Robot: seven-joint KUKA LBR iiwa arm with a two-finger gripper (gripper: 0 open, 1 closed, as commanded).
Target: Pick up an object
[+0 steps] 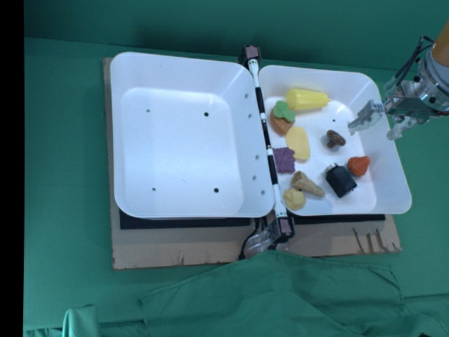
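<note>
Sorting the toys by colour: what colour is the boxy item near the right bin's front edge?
Black, seen in the camera view: the small boxy black block.

Right bin [393, 188] holds the lot: yellow corn [306, 99] at the top, carrot [282, 117] beside it, pale yellow piece [298, 142] below. Purple grapes [284, 159] sit by the divider, black block [340, 180] and red piece [359, 165] lower right.

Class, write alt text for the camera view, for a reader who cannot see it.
A robot arm's open claw hovers over the right edge of the right bin, holding nothing. That bin holds small toy foods, among them a corn cob, a carrot and a black block; the left bin lies beside it.
</note>
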